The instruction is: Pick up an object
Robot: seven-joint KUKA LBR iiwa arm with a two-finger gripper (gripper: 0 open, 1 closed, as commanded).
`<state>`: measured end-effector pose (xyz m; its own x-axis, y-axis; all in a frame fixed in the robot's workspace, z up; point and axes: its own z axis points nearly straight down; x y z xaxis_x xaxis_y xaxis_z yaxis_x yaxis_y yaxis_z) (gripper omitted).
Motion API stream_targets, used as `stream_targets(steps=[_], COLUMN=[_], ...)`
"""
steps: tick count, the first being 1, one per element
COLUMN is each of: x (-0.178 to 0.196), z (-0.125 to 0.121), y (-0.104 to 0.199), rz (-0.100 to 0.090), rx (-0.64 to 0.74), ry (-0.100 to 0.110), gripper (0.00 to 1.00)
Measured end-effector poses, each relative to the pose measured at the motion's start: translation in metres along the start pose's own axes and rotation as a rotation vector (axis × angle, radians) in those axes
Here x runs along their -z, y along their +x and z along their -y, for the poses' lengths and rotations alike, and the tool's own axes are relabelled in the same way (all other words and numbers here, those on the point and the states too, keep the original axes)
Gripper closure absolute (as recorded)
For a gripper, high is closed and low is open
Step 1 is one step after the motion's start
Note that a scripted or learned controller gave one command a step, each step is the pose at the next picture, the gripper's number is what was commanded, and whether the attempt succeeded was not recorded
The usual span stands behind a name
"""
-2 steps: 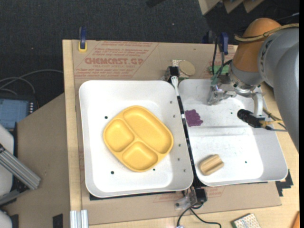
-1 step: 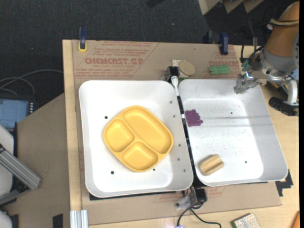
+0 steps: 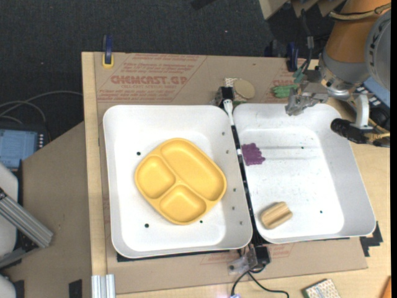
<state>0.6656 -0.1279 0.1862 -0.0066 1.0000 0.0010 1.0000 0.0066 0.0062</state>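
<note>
Claw (image 3: pixel 298 106) at right bin's (image 3: pixel 347 166) far rim, grip state unclear; purple obj (image 3: pixel 252 154) well apart.

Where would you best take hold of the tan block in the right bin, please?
Probably across its short sides at the middle, coming straight down. The tan block lies flat and slightly slanted, clear of the right bin's walls and the purple piece.
</note>
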Motion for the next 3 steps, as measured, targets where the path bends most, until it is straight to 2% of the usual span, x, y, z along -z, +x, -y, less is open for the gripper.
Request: stream_targets(steps=[1, 2, 3], x=[-0.107, -0.035, 0.010], z=[0.001, -0.002, -0.003], y=[0.016, -0.026, 0.038], rz=[-0.001, 0.006, 0.002], rx=[-0.005, -0.009, 0.000], ry=[0.012, -0.003, -0.003], gripper=[1.00, 1.00, 1.00])
